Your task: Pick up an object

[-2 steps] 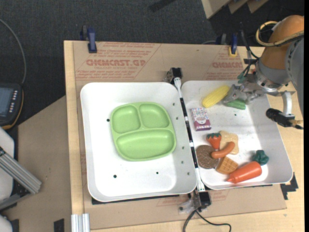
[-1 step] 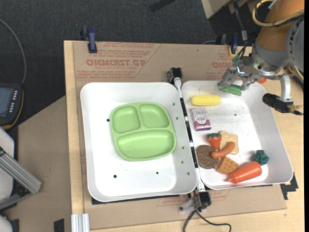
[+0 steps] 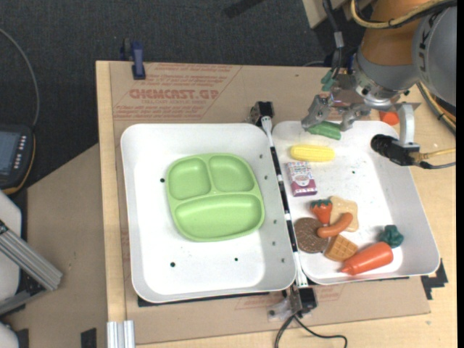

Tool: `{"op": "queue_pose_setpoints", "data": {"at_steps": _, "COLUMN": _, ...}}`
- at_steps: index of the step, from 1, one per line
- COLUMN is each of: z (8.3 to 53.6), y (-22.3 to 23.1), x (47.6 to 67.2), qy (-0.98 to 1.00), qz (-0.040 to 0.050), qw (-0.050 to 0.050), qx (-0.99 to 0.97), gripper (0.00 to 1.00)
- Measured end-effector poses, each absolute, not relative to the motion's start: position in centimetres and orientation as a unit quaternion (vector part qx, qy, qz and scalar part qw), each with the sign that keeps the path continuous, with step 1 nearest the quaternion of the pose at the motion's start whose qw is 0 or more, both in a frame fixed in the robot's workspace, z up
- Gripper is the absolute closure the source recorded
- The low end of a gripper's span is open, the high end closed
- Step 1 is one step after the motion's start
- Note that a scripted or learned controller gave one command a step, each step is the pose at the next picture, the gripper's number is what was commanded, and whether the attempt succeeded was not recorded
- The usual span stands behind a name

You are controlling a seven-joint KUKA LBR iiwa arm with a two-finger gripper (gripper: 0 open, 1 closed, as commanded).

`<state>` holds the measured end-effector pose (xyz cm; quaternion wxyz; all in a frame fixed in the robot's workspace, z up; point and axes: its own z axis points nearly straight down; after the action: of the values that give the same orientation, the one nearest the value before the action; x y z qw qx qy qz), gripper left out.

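2 white bins (image 3: 145,267) sit on a cardboard-covered bench (image 3: 181,93), dark carpet (image 3: 109,13) behind.

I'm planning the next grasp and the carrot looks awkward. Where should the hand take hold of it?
Grip the carrot across the thick middle of its orange body, coming from above. It lies flat, slanting, its green top toward the bin's right wall. Fingers should close across its width. The waffle touches its left end, so avoid the tip.

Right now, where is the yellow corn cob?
In the camera view, the corn cob lies in the right bin, near its far left corner, just above the small pink packet and below the green item under the tool.
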<state>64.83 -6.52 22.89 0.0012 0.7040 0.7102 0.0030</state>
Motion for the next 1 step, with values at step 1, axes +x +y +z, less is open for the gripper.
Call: {"op": "queue_pose_setpoints", "data": {"at_steps": 1, "z": 23.19, "y": -2.4, "x": 59.66, "qy": 0.709, "qz": -0.0003, "qw": -0.002, "qx": 0.706, "gripper": 1.0}}
